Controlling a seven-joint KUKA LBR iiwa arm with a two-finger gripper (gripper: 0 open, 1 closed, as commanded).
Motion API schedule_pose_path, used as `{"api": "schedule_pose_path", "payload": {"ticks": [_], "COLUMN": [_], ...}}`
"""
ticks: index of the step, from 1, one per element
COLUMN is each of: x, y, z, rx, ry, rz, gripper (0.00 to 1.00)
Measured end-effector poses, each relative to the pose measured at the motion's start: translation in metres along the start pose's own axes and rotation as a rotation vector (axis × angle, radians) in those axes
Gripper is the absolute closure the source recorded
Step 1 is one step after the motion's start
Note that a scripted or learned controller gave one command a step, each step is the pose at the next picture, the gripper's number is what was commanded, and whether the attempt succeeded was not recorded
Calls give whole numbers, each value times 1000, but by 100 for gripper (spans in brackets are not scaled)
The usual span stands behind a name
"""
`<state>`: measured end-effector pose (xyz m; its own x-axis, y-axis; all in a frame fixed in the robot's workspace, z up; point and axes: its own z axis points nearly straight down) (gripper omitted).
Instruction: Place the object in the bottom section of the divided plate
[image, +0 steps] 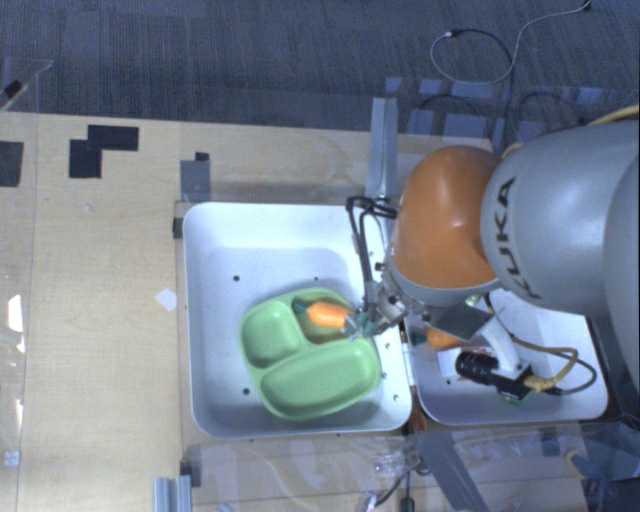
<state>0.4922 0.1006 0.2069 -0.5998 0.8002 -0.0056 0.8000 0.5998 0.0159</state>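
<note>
The hand hangs at the plate's right rim, beside the orange object in the upper right section; its grip I cannot tell. Released here, the object misses the bottom section.

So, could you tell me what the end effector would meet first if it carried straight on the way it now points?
Most likely the orange object in the upper right section of the green divided plate: the end effector points left and down at it. Depth is unclear, so contact cannot be judged.
</note>
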Motion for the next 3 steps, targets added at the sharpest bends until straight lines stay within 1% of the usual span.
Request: {"api": "schedule_pose_path", "payload": {"ticks": [1,2,3], "x": [28,31,16], "y": [36,14,9], "z": [-92,47,93], "rx": [9,15,-4], "ry": [4,7,0], "rz": [-138,-71,-75], "gripper": [100,100,100]}}
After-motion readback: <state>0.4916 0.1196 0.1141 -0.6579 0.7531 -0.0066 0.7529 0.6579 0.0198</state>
